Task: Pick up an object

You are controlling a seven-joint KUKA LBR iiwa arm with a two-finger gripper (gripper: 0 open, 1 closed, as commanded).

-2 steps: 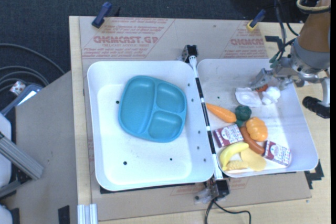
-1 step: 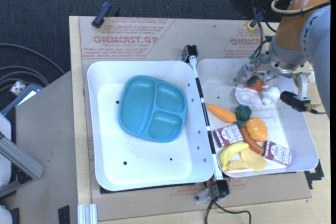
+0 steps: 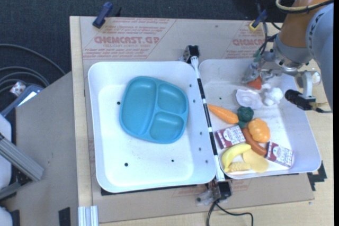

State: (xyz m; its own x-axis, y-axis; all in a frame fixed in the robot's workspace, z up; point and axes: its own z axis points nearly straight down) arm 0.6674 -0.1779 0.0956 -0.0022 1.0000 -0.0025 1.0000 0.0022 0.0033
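My gripper [image 3: 256, 77] is low over the far end of the right bin [image 3: 307, 129], the arm's orange band above it. A small red-orange piece [image 3: 255, 83] shows right at its tip; I cannot tell whether it is gripped. Just in front lie two white items [image 3: 246, 97] [image 3: 273, 95]. Further toward the near end are a carrot [image 3: 222, 113], a dark green piece [image 3: 244, 114], an orange fruit [image 3: 258, 128], a banana [image 3: 235, 153] and two maroon packets [image 3: 230, 137] [image 3: 279, 154].
The left bin [image 3: 106, 140] holds a blue divided plate [image 3: 154, 109]. A black rail [image 3: 204, 108] runs between the two bins. A blue clamp [image 3: 102, 15] sits at the board's far left corner. A black part [image 3: 299, 99] of the arm hangs over the right bin's edge.
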